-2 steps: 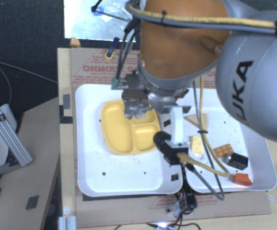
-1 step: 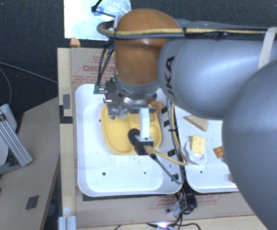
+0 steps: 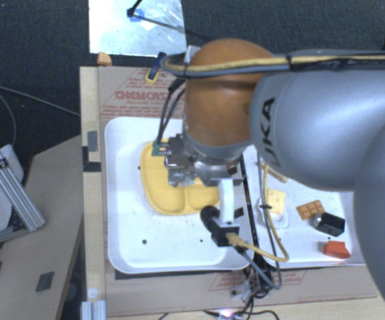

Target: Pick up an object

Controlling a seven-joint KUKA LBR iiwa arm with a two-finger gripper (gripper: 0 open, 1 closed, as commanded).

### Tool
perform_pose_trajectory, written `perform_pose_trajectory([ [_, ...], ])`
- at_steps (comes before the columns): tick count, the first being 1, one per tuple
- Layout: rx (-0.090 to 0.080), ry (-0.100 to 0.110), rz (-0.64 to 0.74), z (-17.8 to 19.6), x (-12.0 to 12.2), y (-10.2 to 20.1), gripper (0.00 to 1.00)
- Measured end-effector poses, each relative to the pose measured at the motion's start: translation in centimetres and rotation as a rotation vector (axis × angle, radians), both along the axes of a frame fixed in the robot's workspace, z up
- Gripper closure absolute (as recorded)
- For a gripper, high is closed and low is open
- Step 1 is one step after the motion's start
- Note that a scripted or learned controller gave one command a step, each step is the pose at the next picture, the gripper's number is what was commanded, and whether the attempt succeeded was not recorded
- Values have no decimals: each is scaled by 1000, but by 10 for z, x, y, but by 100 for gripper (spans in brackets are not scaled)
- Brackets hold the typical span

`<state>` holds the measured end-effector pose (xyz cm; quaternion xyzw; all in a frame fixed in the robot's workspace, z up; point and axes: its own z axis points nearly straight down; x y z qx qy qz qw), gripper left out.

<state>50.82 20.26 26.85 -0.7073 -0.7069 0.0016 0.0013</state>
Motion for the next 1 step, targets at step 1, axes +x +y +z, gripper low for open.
perform_pose_trajectory([
  [1,7,-23,6,129,82,34,100],
])
